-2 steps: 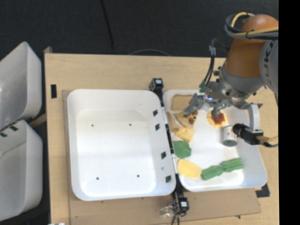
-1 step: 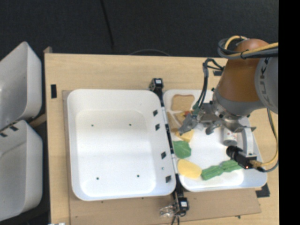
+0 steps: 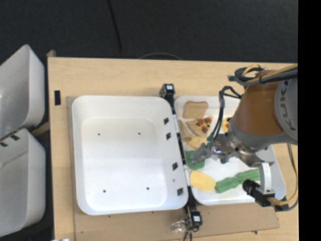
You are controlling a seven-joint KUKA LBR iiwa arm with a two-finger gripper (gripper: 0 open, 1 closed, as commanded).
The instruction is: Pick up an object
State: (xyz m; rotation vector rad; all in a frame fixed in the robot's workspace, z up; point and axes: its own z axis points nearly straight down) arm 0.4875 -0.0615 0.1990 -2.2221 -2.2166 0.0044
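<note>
The right bin (image 3: 238, 199) holds several small objects. A tan bread-like piece (image 3: 194, 108) lies at its far end, with a piece bearing red and yellow spots (image 3: 202, 124) just below it. A pale yellow piece (image 3: 195, 142) sits near the left wall. A yellow lemon-like object (image 3: 202, 181) and a green cucumber-like object (image 3: 235, 181) lie at the front. My gripper (image 3: 204, 154) hangs low over the bin's left side, right at a dark green object (image 3: 193, 158). The arm's orange band and wrist cover the bin's middle.
The left bin (image 3: 125, 152) is a wide white tray beside the right one, with a black-clipped divider (image 3: 176, 149) between them. Black cables run along the arm, above the bench's right edge. White shapes stand off the bench at far left.
</note>
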